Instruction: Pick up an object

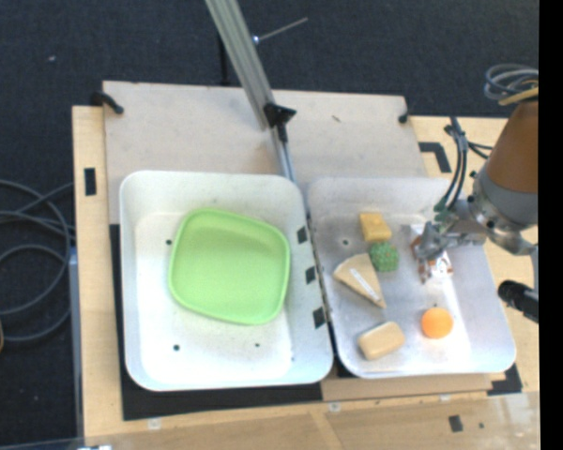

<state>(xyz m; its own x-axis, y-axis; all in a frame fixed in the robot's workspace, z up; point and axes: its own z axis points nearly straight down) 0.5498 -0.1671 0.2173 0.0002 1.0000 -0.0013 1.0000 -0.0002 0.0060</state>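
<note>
Camera view, slanted overhead of bench.

Left bin [141, 279]: shallow, white, held one green plate [230, 265], square with rounded corners, lying flat near the bin's middle.

Right bin [479, 345]: shallow, white, held five loose items. Yellow block [375, 226] toward the far side; green broccoli piece [385, 257] just beside and nearer than it; pale cheese wedge [359, 279] near the bin's middle, touching or almost touching the broccoli piece; tan bread piece [381, 339] toward the near edge; orange ball [436, 322] to the right of the bread piece, apart from it.

Arm [516, 157]: grey with orange band, entered from the right and reached over the right bin's right half. Gripper [435, 259] was low over the bin floor, between the broccoli piece on its left and the bin's right wall. The orange ball lay just nearer the camera than the gripper, close but not between its fingers; the broccoli piece lay near, on the left, also apart. A small reddish and white patch showed at the fingertips; what it was could not be told. Whether the pincer stood wide or narrow could not be told.

Metal pole [244, 50]: rose at a slant from a black clamp behind the bins.
</note>
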